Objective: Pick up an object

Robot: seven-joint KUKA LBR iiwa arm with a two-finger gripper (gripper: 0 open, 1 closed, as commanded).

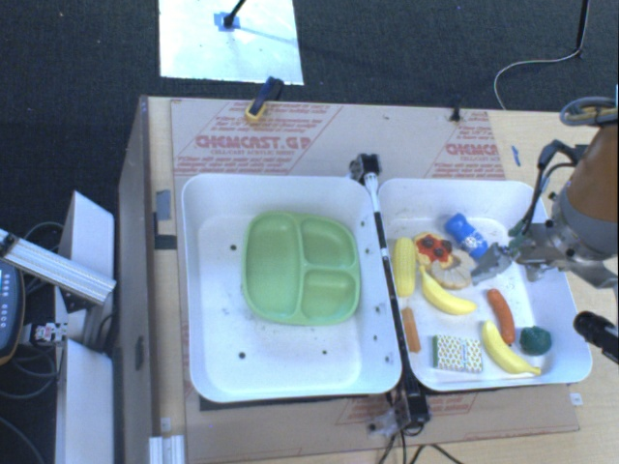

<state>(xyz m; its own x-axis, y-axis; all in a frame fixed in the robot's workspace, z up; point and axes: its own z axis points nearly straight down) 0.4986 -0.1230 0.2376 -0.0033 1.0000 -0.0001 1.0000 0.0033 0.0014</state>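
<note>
Hovering: you see gripper over right bin | grip state: cannot tell | blue object just beside it | sausage below it.

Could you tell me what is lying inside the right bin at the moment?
The right bin holds a corn cob, pizza slice, blue item, two bananas, two sausages, a sponge and a green item. The gripper covers part of the floor.
</note>
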